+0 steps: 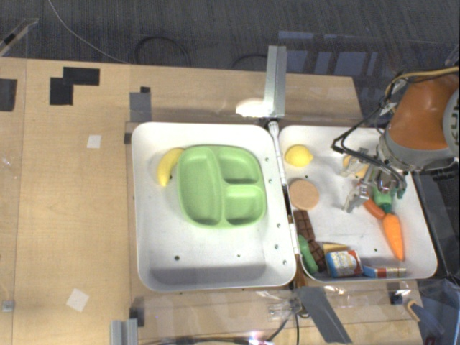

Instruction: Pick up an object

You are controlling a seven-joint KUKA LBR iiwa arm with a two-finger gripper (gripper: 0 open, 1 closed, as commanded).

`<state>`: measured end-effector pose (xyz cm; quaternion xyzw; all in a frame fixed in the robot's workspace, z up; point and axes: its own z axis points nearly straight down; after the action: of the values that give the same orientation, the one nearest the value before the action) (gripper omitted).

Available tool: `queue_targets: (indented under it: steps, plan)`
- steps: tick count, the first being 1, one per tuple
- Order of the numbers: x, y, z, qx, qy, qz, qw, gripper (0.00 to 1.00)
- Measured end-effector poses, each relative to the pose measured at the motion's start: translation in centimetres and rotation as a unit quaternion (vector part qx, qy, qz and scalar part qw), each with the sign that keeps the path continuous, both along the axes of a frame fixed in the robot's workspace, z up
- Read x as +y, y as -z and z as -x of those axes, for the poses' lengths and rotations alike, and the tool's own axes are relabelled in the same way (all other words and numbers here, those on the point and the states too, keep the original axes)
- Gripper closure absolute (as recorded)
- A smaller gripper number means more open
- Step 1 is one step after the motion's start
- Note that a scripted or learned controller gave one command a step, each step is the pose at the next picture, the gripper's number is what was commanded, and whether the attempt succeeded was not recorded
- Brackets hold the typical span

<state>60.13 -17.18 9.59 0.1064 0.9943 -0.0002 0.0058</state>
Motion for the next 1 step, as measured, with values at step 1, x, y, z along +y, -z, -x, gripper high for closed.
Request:
queue_targets:
  steps: [1]
  plan:
    - [-0.56,0.67,2.35,-0.001,0.027,-0.0003,0.9996,0.0]
